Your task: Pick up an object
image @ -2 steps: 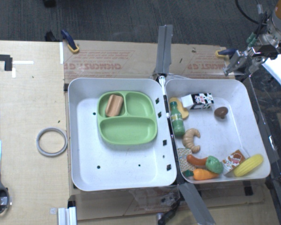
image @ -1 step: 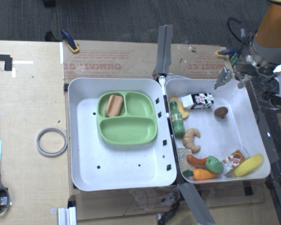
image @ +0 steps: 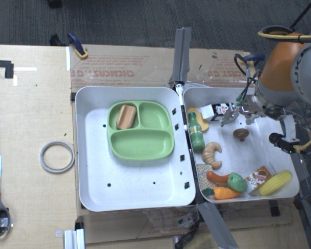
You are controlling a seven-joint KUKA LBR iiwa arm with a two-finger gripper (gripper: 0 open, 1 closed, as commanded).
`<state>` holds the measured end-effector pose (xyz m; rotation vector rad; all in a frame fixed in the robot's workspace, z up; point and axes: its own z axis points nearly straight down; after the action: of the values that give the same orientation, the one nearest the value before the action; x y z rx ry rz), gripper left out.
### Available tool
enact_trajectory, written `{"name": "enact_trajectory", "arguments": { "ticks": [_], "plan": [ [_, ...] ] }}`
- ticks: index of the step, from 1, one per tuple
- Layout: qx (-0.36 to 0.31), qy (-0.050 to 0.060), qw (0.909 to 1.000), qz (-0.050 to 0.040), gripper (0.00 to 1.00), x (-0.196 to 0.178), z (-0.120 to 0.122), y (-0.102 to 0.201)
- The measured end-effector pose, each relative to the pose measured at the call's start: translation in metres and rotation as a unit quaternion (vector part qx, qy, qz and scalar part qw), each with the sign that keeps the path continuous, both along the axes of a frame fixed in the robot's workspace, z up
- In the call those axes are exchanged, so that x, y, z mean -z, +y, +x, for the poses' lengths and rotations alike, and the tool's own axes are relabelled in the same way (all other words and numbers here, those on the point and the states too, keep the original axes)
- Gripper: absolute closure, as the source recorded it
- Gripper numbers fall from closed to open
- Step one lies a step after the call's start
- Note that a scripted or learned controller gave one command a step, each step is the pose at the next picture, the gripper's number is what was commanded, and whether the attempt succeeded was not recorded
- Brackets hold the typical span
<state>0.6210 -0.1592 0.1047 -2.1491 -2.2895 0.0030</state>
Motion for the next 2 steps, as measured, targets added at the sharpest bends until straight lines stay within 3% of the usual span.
{"name": "enact_trajectory", "arguments": {
  "ticks": [1,2],
  "plan": [
    [-0.011,-0.003,0.9999,0.0037,0.0,0.011,0.0058,-0.0563],
    [-0.011,-0.003,0.9999,0.0038,0.0,0.0112,0.0058,-0.0563]
  ]
}}
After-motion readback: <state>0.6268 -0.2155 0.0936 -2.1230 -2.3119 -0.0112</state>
